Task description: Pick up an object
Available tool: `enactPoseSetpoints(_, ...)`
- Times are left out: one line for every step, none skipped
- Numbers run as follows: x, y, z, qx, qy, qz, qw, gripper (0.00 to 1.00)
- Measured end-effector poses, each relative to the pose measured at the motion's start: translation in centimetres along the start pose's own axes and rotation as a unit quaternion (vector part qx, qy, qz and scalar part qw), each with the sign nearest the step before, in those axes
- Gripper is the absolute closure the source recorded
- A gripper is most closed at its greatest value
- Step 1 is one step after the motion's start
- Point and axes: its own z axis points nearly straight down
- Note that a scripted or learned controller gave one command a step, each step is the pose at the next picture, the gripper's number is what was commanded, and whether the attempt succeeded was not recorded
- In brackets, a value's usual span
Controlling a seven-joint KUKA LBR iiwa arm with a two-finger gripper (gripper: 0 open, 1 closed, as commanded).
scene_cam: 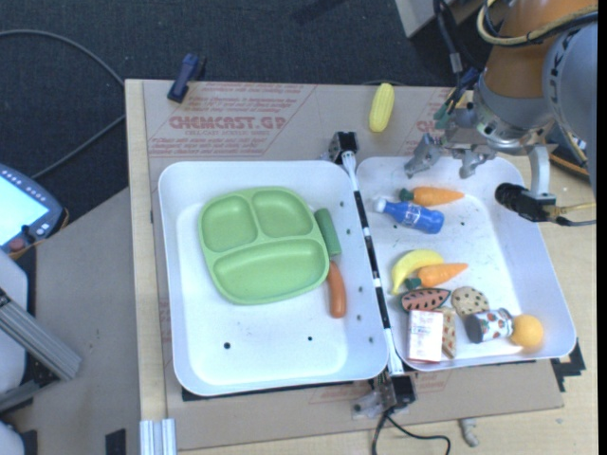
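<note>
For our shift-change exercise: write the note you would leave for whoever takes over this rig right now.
Tool: open, holding nothing, poised over the far edge of the right bin.
Nearest things: an orange carrot and a blue bottle just below it. Nearer the camera: banana, second carrot, small packets, an orange ball.
Left bin: green divided plate.
Done: nothing picked yet.
Left: descend, grasp one object, lift.

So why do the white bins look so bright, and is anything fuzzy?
In the camera view, even overhead light makes the left bin and right bin glow pale with only faint shadows; the green plate and blue bottle look fairly sharp, while the arm at the top right is soft and a little blurry, as is its hand.
</note>
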Motion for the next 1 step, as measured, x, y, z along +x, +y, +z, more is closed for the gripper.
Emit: enactPoseSetpoints(-0.92, -5.13, 10.17, 0.0, 0.0, 0.001, 1.0, 0.0)
